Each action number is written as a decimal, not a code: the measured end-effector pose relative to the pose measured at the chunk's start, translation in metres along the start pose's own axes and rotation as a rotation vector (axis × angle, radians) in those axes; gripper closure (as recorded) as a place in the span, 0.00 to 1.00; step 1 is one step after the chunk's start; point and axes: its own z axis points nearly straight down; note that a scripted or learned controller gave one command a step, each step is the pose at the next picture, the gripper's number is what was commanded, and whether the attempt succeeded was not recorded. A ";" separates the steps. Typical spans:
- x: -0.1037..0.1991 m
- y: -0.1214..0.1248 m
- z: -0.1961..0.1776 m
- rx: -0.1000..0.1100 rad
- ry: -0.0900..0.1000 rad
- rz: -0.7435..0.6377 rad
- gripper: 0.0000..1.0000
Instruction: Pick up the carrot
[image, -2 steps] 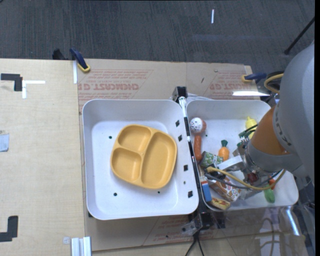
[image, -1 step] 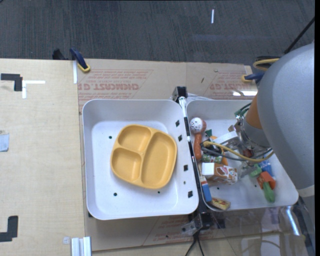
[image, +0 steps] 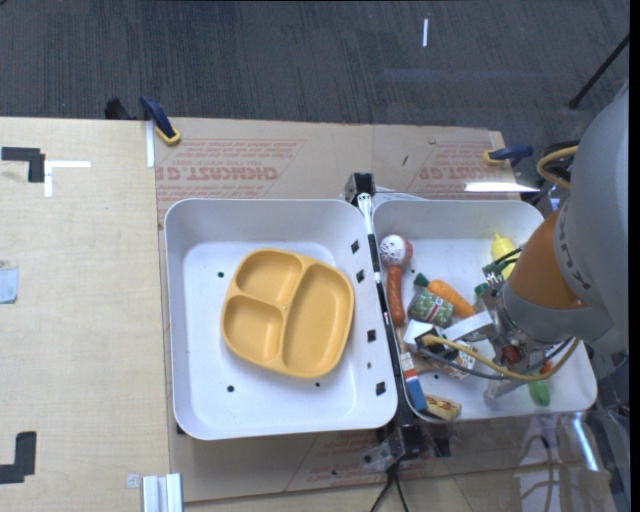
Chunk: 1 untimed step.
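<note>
carrot in right bin, gripper close by

left bin (image: 190, 330): yellow divided plate (image: 288, 312) near its middle. right bin (image: 450, 215): white ball (image: 394, 248) and reddish sausage (image: 397, 295) along the left wall. carrot (image: 448, 294) just right of the sausage, lying slantwise. gripper (image: 500, 345) over the bin's right half, near the carrot; open or closed, cannot tell. green item (image: 540, 392) by the bottom right corner.

We find a divided plate (image: 288, 312) in the middle of the left bin (image: 190, 330). In the right bin (image: 450, 240) a ball (image: 393, 248) sits by the left wall, a sausage (image: 397, 295) just before it, and a carrot (image: 447, 293) right of the sausage
</note>
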 end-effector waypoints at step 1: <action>0.085 0.011 -0.012 -0.002 0.000 -0.017 0.00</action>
